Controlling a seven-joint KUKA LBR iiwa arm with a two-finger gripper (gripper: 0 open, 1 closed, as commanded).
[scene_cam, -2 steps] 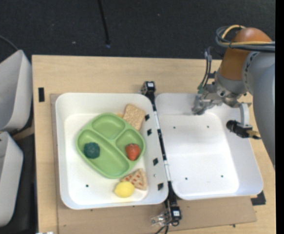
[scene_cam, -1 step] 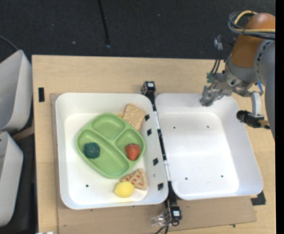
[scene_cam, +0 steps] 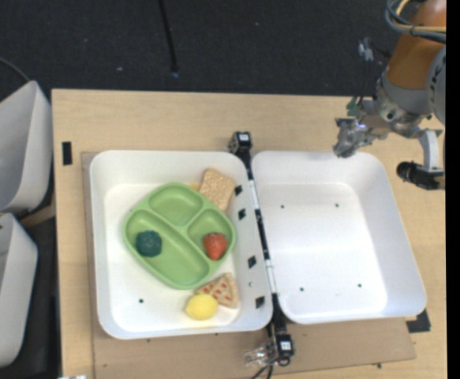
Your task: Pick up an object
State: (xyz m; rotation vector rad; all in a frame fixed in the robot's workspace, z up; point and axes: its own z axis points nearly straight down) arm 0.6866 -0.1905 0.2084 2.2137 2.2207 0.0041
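On the pale wooden counter, my grey two-finger gripper hovers by the right white bin's far rim, approach stage; next it must cross left to the red strawberry-like toy on the green divided plate.

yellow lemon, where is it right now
In the camera view the yellow lemon lies in the left bin, near its front edge, just outside the green divided plate and touching the pizza slice on its right.
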